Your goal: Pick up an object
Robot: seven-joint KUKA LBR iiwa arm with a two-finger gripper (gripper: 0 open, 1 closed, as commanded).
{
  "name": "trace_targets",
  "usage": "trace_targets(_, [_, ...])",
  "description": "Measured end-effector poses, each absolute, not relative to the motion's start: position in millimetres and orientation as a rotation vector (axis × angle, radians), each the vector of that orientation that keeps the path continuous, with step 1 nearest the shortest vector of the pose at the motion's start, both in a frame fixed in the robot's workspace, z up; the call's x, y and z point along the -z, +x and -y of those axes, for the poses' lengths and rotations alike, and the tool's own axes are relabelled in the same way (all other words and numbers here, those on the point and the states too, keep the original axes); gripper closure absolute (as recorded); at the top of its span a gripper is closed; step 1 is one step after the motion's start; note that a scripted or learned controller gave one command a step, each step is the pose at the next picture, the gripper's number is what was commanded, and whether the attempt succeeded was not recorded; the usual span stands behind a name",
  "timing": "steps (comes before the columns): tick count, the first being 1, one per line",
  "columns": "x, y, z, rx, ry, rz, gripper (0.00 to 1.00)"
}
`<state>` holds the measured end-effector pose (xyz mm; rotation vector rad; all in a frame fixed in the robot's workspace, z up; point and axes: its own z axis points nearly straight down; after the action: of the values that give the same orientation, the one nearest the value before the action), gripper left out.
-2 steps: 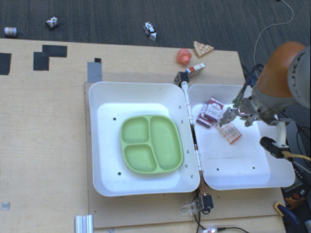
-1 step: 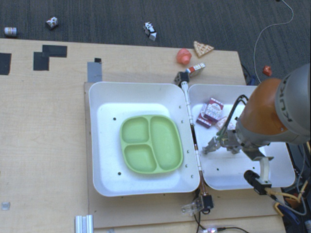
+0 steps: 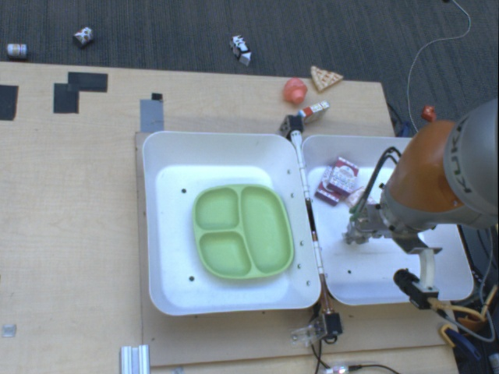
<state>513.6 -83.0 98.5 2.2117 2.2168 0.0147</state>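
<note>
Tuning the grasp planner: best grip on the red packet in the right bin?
Judging from above: the red packet lies flat and skewed in the right bin, near the divider wall. Come straight down and pinch across its short width, fingers turned to match its tilt.

Two shallow white bins sit side by side on a tan wooden bench (image 3: 70, 232). The left bin (image 3: 168, 232) holds a light green divided tray (image 3: 243, 231) with three compartments, lying flat near its middle. The right bin (image 3: 374, 287) holds a small red-and-white packet (image 3: 338, 180) at its far left part. The grey arm (image 3: 475, 170), with its orange band (image 3: 425, 170), reaches in from the right over the right bin; the gripper (image 3: 360, 231) hangs low just near of the packet. On the bench beyond the bins lie a red ball (image 3: 295, 90) and a pizza-slice toy (image 3: 326, 77). Small items are scattered on the dark carpet (image 3: 195, 14) farther off.
</note>
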Motion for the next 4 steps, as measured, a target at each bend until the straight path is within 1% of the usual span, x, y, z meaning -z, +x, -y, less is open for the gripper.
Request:
trace_targets(1, [-98.4, 513.5, 83.0, -0.014, 2.212, -2.217, 0.00])
trace_targets(2, [-87.8, 491.2, 83.1, -0.015, 2.210, -2.214, 0.00])
trace_targets(3, [-99.2, 493.1, 82.9, -0.020, 2.206, -2.212, 1.00])
trace_targets(4, [-99.1, 493.0, 82.9, -0.020, 2.206, -2.213, 0.00])
